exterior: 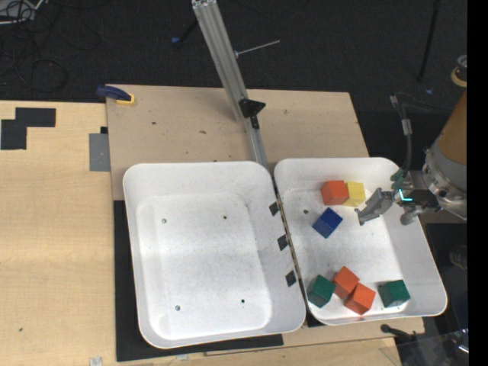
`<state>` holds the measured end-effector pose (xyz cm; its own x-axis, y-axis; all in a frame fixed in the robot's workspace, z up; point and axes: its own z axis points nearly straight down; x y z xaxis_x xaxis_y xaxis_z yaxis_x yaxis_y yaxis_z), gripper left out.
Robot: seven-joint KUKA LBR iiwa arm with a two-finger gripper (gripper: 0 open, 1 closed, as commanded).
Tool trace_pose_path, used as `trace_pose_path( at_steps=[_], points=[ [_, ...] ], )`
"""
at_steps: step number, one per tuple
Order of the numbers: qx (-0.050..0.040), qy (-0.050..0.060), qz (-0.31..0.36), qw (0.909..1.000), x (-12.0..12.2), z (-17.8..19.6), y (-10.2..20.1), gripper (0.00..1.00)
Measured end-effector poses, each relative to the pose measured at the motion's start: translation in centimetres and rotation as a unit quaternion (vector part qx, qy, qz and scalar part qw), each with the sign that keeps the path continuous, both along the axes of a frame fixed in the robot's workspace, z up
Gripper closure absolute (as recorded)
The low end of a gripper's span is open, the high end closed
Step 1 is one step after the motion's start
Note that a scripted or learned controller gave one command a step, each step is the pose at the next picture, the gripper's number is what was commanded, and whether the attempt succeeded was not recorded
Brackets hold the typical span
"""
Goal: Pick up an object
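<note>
The right bin (408, 254) holds several cubes. An orange cube (334, 192) and a yellow cube (355, 193) sit side by side near its far wall, with a blue cube (327, 223) just in front of them. Along the near wall lie a green cube (321, 290), two orange cubes (345, 280) (361, 298) and another green cube (394, 293). My gripper (391, 208) hangs over the bin's right side, to the right of the yellow cube. It is open, and its spread fingers (371, 204) have nothing between them.
The left bin (152, 181) lies beside the right one, with black clips (281, 241) along the shared edge. A slanted aluminium rail (226, 59) rises behind the bins. A small blue and yellow object (116, 94) rests at the bench's far left corner.
</note>
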<state>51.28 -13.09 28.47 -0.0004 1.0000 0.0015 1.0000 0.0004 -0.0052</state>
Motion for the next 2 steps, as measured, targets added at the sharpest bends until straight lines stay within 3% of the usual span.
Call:
trace_pose_path(
  at_steps=[1,2],
  points=[
    [-0.0004,-0.002,-0.001,1.0000,0.0,0.1,-0.1,0.00],
    [0.0003,0.002,-0.001,1.0000,0.0,-4.4,0.4,0.00]
  ],
)
